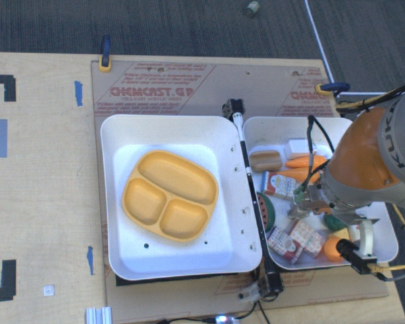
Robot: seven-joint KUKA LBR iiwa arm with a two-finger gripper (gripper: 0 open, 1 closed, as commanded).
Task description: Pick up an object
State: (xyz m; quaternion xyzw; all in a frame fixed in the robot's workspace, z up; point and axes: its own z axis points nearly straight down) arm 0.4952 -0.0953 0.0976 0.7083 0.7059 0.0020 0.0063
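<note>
The right bin [389, 247] holds a jumble of small items. Among them are a brown bun-like piece [265, 160], a white block [298, 146], an orange carrot shape [301, 161], red-and-white packets [293, 239], a dark green round piece [266, 212] and an orange ball [331, 248]. My gripper [304, 206] reaches down into the middle of this bin, just above the packets and beside a red-and-white carton [279, 184]. The orange-banded wrist [362, 160] covers the items behind it.
In the left bin [115, 181] lies a yellow three-compartment plate [170, 194]. A black divider rail [248, 174] runs between the two bins. Cables cross the right bin's far side and its front right corner.
</note>
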